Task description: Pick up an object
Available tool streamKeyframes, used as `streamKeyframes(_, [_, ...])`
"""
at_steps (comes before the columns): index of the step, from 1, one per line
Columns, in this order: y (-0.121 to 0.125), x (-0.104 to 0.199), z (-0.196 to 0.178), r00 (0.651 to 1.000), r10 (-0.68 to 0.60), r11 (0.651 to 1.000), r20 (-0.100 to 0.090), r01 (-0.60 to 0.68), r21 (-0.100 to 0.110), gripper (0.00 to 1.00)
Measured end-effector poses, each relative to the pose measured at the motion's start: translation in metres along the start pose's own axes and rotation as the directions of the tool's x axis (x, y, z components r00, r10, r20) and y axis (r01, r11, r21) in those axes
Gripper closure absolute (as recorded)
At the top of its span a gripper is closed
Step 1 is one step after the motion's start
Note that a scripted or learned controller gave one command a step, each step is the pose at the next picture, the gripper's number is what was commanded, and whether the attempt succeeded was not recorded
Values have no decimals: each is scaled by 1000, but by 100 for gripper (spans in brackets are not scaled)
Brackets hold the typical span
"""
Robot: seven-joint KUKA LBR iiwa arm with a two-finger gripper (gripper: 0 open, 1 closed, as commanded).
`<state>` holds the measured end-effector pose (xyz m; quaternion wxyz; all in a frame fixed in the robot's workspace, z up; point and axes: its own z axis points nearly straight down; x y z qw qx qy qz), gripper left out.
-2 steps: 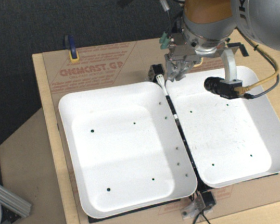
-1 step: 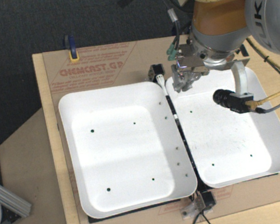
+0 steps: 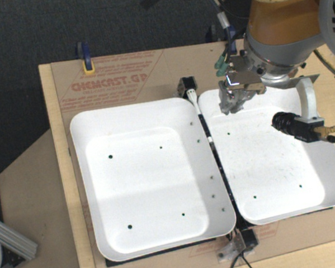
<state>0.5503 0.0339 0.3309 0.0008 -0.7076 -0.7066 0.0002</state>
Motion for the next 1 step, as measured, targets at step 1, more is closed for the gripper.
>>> streamKeyframes(1, [-1,-8,-4,1000,-1,1000,1,1,-3,100])
